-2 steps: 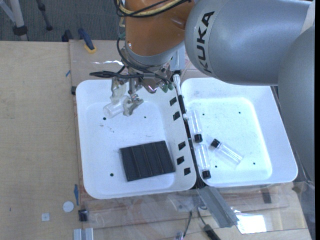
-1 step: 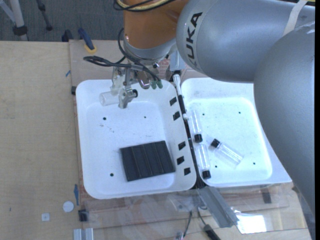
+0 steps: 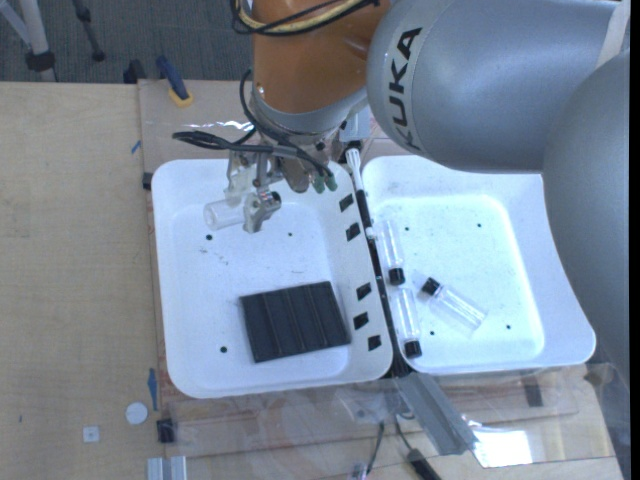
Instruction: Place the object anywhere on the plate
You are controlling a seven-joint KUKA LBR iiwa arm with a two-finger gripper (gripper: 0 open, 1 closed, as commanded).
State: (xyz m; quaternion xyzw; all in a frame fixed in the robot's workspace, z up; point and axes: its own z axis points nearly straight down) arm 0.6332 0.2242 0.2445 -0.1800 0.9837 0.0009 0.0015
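Observation:
A clear vial [image 3: 221, 213] lies level between the fingers of my gripper [image 3: 252, 200], which is shut on it over the far part of the left bin [image 3: 166, 268]. Most of the vial sticks out to the left of the fingers, above the white floor. The plate [image 3: 295, 321] is a dark ribbed rectangle lying flat on the near part of the same bin, nearer the camera and slightly right of the gripper. The orange wrist band and grey arm hide the bin's back right corner.
The right bin [image 3: 560, 298] holds three clear vials with black caps: one loose [image 3: 452, 305] in the middle, two [image 3: 390, 253] along its left wall. Black clips [image 3: 352, 231] line the ridge between the bins. The wooden bench [image 3: 70, 268] lies to the left.

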